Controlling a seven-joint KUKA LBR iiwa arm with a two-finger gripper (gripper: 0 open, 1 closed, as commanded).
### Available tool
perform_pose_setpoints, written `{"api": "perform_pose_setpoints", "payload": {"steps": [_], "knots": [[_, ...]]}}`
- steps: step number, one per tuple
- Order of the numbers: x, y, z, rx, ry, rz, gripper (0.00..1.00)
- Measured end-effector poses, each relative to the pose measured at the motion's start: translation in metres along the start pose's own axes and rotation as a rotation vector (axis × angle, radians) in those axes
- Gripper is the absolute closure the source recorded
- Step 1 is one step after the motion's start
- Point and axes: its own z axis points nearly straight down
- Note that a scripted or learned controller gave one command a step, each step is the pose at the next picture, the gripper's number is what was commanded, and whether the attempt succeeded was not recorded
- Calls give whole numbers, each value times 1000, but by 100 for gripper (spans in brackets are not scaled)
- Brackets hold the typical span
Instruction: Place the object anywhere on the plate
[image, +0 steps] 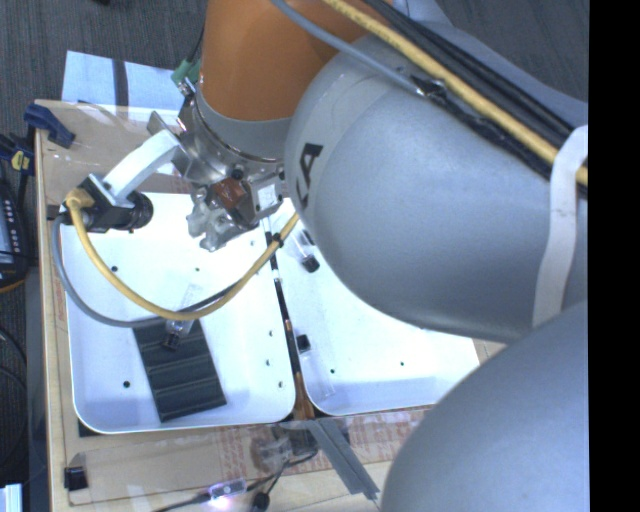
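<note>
The grey arm takes up the right and top of the frame, and one dark mark on its casing reads like an "A"; I can read no other writing. Below it sit the left bin and right bin on the table. A dark ribbed slab, probably the plate, lies flat at lower left. A yellow hose loops over the left bin. The gripper hangs at upper centre; I cannot tell how the jaws stand. A small dark piece, likely the object, rests at the slab's upper end: it looks light and rigid, best pinched across its narrow sides
</note>
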Motion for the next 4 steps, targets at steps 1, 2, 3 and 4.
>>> {"api": "perform_pose_setpoints", "payload": {"steps": [1,2,3,4], "knots": [[-32,-25,110,0,-7,155,100],[-24,-35,-22,-3,3,7,100],[38,-8,-20,6,-11,-290,100],[-5,-28,-2,7,-11,-509,100]]}}
